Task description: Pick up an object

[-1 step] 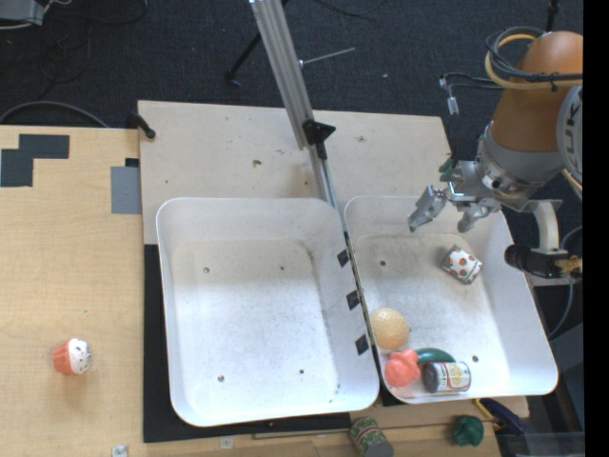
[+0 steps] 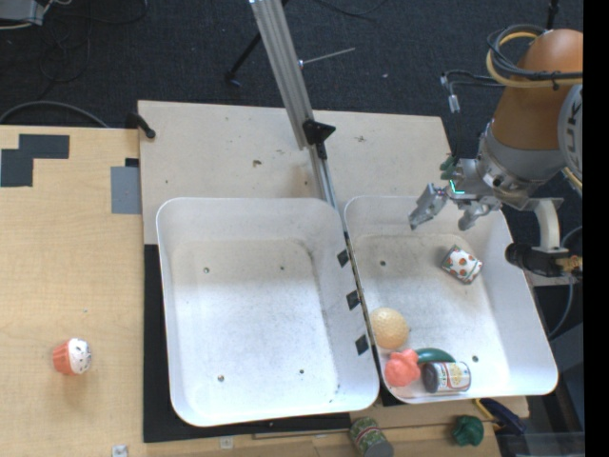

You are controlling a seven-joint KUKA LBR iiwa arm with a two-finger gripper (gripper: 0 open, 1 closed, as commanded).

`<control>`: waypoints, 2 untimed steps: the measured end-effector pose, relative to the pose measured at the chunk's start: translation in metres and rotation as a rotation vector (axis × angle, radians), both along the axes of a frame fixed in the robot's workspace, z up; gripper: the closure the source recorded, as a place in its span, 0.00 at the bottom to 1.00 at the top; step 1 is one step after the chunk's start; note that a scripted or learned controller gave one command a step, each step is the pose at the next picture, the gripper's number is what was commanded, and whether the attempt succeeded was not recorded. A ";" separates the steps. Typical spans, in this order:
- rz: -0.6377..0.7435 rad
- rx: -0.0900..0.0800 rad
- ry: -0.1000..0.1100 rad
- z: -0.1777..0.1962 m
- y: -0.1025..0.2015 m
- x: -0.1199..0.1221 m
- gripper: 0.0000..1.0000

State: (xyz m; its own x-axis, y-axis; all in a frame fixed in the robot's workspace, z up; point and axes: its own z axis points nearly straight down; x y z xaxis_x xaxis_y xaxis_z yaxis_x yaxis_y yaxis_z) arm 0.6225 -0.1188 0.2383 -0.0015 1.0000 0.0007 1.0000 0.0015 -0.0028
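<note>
My gripper (image 2: 445,214) hangs open over the back of the right bin (image 2: 519,303), with nothing between its fingers. A small white box with red marks (image 2: 461,264) lies just in front of it, to its right. Nearer the front sit a tan round object (image 2: 389,327), a pink-red soft object (image 2: 402,368), a dark green item (image 2: 436,355) and a dark can with a pale label (image 2: 446,377) lying on its side.
The left bin (image 2: 190,255) lies beside the right one, with a ridge carrying black clips (image 2: 349,298) between them. A slanted metal bar (image 2: 290,74) rises behind the bins. A small red-and-white toy (image 2: 72,357) rests on the wooden bench at left. Two green items (image 2: 466,430) lie below the bins.
</note>
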 end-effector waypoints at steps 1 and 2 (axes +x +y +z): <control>0.000 0.001 0.004 -0.049 0.008 0.002 0.00; -0.002 0.000 0.006 -0.106 0.001 -0.006 0.00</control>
